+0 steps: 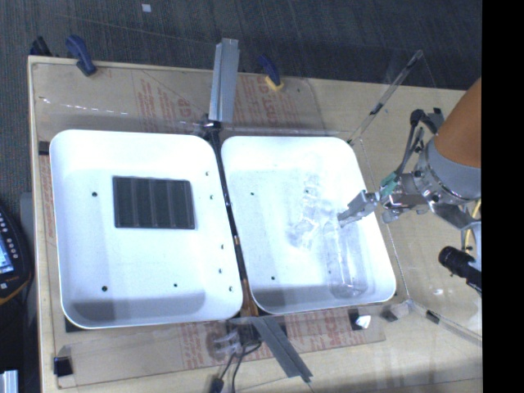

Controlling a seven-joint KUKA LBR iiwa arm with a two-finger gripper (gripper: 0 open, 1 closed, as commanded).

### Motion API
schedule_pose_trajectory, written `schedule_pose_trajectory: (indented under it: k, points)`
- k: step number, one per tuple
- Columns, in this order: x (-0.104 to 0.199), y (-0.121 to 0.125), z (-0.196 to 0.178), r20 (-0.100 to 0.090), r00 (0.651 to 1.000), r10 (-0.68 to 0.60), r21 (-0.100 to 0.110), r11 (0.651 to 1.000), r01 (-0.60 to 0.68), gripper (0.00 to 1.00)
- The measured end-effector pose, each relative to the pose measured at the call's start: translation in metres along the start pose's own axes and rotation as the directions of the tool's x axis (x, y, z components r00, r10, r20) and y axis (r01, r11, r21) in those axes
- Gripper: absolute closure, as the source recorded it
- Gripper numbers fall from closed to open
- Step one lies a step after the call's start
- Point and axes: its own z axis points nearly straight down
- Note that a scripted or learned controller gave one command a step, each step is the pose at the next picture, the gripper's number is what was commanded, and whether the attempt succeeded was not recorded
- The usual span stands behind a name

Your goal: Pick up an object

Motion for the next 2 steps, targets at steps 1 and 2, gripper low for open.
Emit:
schedule_pose_trajectory:
  k: [1, 2]
  points:
    - [-0.001, 0.021, -0.035, 0.001, 1.0, 0.025, -0.003, 1.0, -0.025, 0.0]
    - [-0.001, 0.022, -0.023, 0.0, 0.999, 0.037, -0.001, 0.999, -0.037, 0.0]
